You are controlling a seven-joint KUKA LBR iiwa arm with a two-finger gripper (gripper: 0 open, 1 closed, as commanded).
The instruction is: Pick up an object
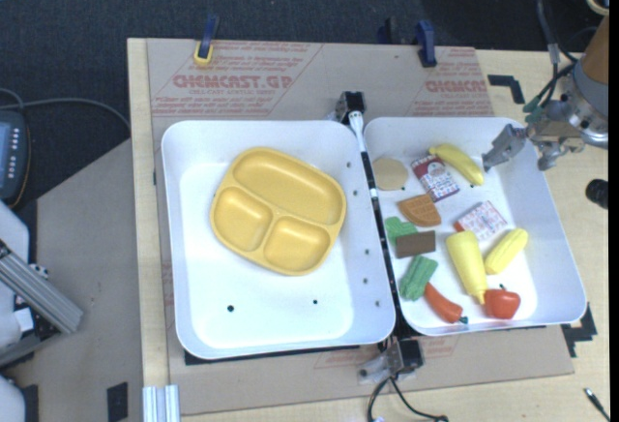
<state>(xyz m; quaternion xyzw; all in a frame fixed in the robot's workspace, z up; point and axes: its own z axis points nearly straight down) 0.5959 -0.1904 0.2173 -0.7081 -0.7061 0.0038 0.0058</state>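
Gripper (527, 145): 1 unit, 2 fingers spread apart, nothing between them; poised at the upper right edge of the right bin (561, 246), reached in from the right. Left finger (503, 147) points toward the bin's contents, near the banana (456, 163) but not touching it. Right bin contents, 10 or so toy food items crowded together: banana at top centre; red-and-white packet (436, 177) touching the banana's left end; tan round piece (390, 174) at upper left; orange slice-shaped piece (421, 209) below the packet; small green piece (398, 227) and brown block (414, 243) just beside each other; green pod (418, 276); orange carrot-like piece (443, 303); red pepper-like piece (501, 303) at lower right; yellow bottle-shaped piece (467, 264) lying beside a yellow corn-like piece (506, 250); pink-and-white packet (481, 217) above those. Left bin (193, 294): 1 yellow compartment tray (279, 209), tilted, 3 sections, nothing in them. Step in hand, by judgement: approach, no item yet chosen or gripped. Next move calls for descent over 1 item; the banana is nearest, though the packet touching it leaves little finger room on that side.
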